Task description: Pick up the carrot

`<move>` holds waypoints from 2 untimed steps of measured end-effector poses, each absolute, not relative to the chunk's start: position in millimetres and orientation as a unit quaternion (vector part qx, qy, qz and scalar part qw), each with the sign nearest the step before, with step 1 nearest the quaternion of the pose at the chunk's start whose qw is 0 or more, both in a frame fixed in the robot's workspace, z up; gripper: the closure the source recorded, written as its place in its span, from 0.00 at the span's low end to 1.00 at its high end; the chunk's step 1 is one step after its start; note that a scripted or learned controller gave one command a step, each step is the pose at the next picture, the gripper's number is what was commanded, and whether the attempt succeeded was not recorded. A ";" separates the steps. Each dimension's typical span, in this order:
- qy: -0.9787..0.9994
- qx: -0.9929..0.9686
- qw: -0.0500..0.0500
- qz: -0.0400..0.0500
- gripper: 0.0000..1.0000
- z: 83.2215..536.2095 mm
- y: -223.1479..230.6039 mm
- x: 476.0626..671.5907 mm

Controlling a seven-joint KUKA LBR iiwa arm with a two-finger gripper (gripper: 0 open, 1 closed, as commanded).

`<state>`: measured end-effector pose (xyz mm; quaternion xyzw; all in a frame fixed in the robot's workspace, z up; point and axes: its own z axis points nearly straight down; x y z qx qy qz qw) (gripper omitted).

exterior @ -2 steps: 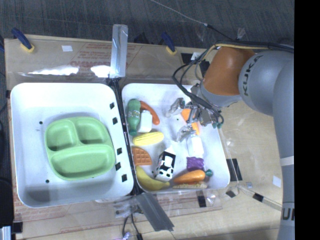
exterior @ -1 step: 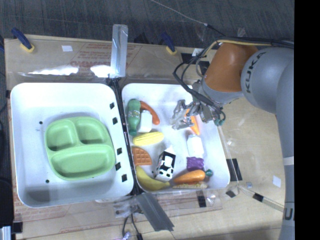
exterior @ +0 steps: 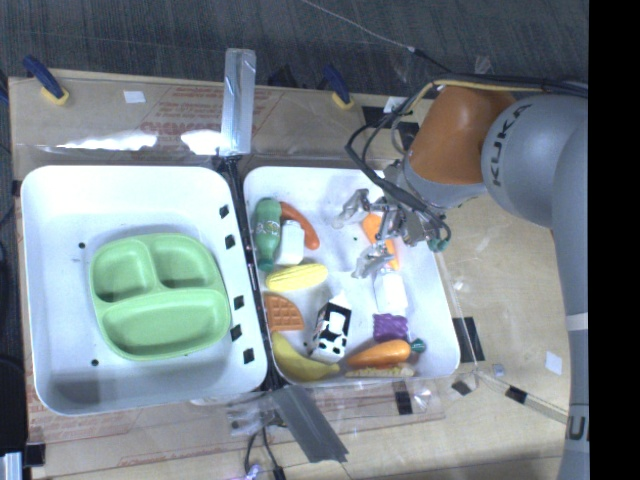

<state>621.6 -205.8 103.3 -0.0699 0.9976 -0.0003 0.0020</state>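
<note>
The carrot (exterior: pixel 378 353), orange with a green leafy end pointing right, lies along the front wall of the right bin (exterior: pixel 442 298). My gripper (exterior: pixel 363 233) hangs over the back half of that bin, well behind the carrot. Its two metal fingers (exterior: pixel 352 207) stand wide apart, so it is open. A small orange object (exterior: pixel 372 226) shows between the fingers, partly hidden by the wrist; I cannot tell what it is or whether the fingers touch it.
The right bin also holds a green vegetable (exterior: pixel 266 230), an orange curved piece (exterior: pixel 303 227), corn (exterior: pixel 296 277), a waffle (exterior: pixel 283 313), a banana (exterior: pixel 300 364), a black-and-white carton (exterior: pixel 331 330), a purple item (exterior: pixel 391 325) and a white block (exterior: pixel 391 292). A green divided plate (exterior: pixel 157 294) sits in the left bin (exterior: pixel 40 218).
</note>
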 end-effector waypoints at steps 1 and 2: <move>0.997 -0.073 0.004 -0.001 1.00 114.6 -204.4 623.5; 0.997 -0.073 0.004 -0.001 0.00 114.4 -204.2 623.4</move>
